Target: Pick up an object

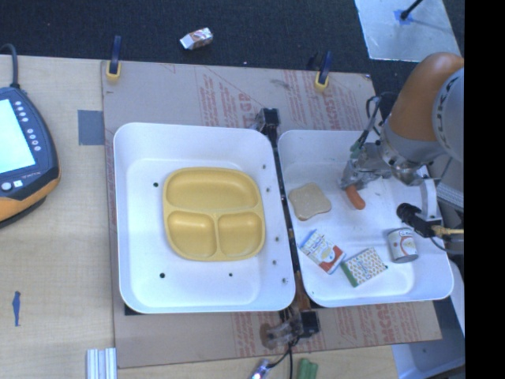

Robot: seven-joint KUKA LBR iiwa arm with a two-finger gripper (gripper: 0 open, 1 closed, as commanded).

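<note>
Camera view: tool (357,181) low in right bin (316,290), just above orange sausage (357,200); finger spread unclear.

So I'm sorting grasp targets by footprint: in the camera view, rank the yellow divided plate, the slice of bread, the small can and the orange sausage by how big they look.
1. yellow divided plate, by far the largest
2. slice of bread
3. small can
4. orange sausage, partly under the gripper, so its rank against the can is unsure
</note>
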